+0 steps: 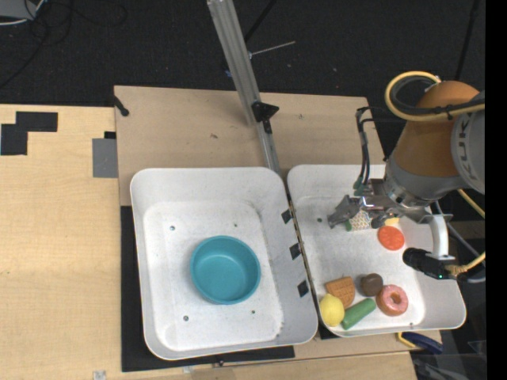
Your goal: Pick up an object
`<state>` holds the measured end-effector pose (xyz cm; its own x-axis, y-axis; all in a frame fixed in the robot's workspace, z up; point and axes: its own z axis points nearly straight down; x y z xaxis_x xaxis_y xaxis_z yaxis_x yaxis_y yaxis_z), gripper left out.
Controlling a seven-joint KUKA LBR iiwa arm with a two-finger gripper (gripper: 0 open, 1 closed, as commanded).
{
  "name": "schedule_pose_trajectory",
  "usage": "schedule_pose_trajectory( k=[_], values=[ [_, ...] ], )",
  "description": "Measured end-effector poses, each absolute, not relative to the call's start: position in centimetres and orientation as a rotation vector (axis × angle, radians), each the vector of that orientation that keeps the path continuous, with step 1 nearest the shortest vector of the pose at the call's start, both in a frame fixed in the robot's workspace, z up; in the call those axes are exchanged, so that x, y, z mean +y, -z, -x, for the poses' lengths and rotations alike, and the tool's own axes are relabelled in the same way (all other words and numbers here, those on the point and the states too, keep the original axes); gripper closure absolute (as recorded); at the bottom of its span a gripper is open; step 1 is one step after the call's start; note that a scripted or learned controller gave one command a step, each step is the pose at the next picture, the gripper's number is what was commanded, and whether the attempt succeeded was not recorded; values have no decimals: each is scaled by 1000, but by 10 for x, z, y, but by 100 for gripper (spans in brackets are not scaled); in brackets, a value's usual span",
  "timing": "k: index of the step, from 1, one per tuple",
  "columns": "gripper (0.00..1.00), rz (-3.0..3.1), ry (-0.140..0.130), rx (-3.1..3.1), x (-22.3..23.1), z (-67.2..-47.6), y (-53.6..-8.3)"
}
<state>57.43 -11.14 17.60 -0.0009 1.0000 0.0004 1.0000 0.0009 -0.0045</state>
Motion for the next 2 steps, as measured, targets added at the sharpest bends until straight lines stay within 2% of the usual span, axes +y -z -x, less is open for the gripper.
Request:
schedule_pose_trajectory(
  k=[1,2],
  values=[
    [0,2219,-6,-2218,-119,-567,-119],
    [100,2223,-1,-2219,-119,-568,-132]
  ],
)
